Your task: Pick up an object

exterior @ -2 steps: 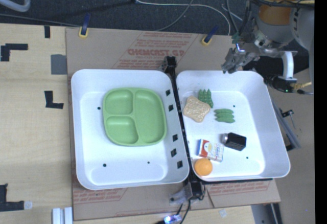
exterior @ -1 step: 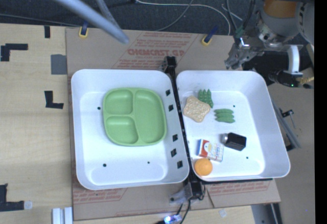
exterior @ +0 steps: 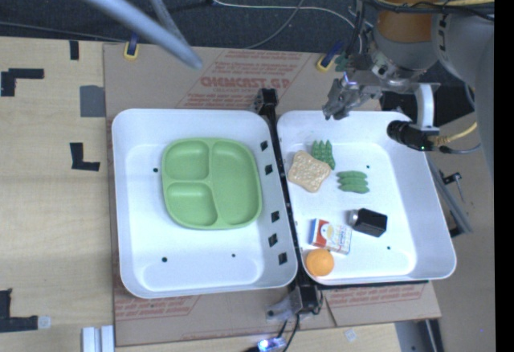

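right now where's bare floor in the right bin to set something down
Bare patches in the right bin: along its right wall, beside the pea pod and black box, and the far strip below the gripper. Crowded along the left wall: cracker, carton, orange.

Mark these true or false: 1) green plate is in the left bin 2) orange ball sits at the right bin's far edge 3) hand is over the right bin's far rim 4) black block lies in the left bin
1. True: the green sectioned plastic plate lies in the left white bin.
2. False: the small orange ball sits at the near edge of the right white bin.
3. True: the hand is above that far rim.
4. False: the small black block lies in the right bin.
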You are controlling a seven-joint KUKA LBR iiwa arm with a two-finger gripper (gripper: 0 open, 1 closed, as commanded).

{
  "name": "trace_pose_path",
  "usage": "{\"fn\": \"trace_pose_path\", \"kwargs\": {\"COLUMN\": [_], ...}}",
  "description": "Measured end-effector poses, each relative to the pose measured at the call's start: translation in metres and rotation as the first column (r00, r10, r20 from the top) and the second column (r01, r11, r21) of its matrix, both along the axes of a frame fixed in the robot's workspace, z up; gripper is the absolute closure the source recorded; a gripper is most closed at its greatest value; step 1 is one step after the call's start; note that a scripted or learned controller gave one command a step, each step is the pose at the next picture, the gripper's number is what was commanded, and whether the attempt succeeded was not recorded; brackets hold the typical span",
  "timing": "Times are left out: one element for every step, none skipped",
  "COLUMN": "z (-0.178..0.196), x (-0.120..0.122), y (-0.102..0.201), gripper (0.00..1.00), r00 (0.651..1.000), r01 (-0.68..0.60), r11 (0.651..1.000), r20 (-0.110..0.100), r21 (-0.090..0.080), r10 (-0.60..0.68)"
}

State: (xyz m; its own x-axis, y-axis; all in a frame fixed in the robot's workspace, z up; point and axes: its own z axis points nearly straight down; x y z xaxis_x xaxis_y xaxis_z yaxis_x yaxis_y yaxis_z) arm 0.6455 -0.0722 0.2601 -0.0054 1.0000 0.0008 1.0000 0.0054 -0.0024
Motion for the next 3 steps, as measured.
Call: {"fn": "trace_pose_path", "kwargs": {"z": [-0.012,-0.028,-0.041], "x": [-0.010,-0.020,-0.025], "y": [0.062,0.116,0.172], "gripper": [1.00,1.00,1.00], "r00": [1.000,1.000,1.000], "r01": [0.000,0.000,-0.001], "r11": [1.000,1.000,1.000], "r20": [-0.001,-0.001,-0.001], "r21": [-0.001,-0.001,-0.001], "r10": [0.000,0.000,0.001]}}
